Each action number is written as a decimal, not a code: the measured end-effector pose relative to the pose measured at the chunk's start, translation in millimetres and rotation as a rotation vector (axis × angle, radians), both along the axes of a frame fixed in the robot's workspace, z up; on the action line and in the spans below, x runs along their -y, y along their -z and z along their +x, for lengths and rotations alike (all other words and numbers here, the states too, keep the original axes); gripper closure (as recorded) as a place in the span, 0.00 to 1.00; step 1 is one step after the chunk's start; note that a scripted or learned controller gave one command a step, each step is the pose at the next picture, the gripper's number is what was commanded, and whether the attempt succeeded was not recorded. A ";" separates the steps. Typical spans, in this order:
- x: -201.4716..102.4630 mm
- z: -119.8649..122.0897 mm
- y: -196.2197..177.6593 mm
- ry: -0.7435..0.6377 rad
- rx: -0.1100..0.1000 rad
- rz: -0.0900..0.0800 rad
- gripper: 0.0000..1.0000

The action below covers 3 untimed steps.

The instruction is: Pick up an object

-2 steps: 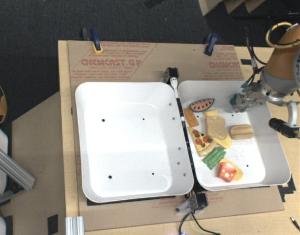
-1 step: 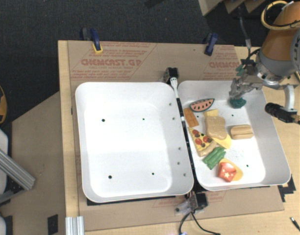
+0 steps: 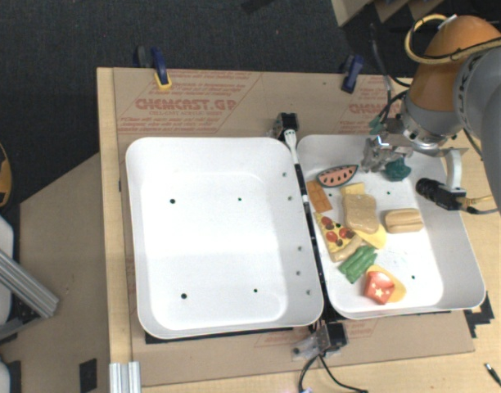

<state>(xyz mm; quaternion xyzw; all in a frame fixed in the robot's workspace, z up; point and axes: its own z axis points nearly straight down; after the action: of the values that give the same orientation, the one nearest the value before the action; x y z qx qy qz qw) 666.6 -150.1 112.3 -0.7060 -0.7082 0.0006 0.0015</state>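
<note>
The grey arm with its orange band (image 3: 447, 64) reaches in from the right and bends down over the far end of the right-hand shallow white bin (image 3: 455, 289). Its gripper (image 3: 381, 155) hangs low there, just beside a small teal object (image 3: 397, 169) that lies at the bin's far side. Whether the jaws are apart or together cannot be told at this angle, and nothing can be seen held between them.

The toy foods lie clustered along the left half of the right bin. Farthest is a watermelon slice with red flesh and green rind (image 3: 338, 175). Nearer and by the dividing wall lies an orange-brown strip (image 3: 318, 196), and beside it a tan slice of bread (image 3: 362, 211) rests on a flat yellow piece (image 3: 373, 236). To the right of the bread, apart from it, is a tan bread roll (image 3: 403, 219). A pizza slice with red toppings (image 3: 338, 237) lies nearer, then a green vegetable piece (image 3: 358, 262), and nearest a red and orange piece (image 3: 381, 286).

The left-hand shallow white bin (image 3: 152, 219) sits touching the right one, both on a brown cardboard sheet (image 3: 226, 97) laid over the counter.
</note>
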 end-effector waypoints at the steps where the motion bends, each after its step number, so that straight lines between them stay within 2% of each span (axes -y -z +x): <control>1: 17.1 2.7 -138.8 0.003 0.020 -0.007 1.00; 2: -31.5 -15.4 -278.7 -0.003 0.021 -0.004 1.00; 3: 24.5 -52.8 -221.4 0.009 -0.003 -0.002 1.00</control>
<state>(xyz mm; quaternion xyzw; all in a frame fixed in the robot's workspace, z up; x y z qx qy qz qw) 613.8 -174.6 333.6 -0.7091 -0.7051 0.0024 0.0022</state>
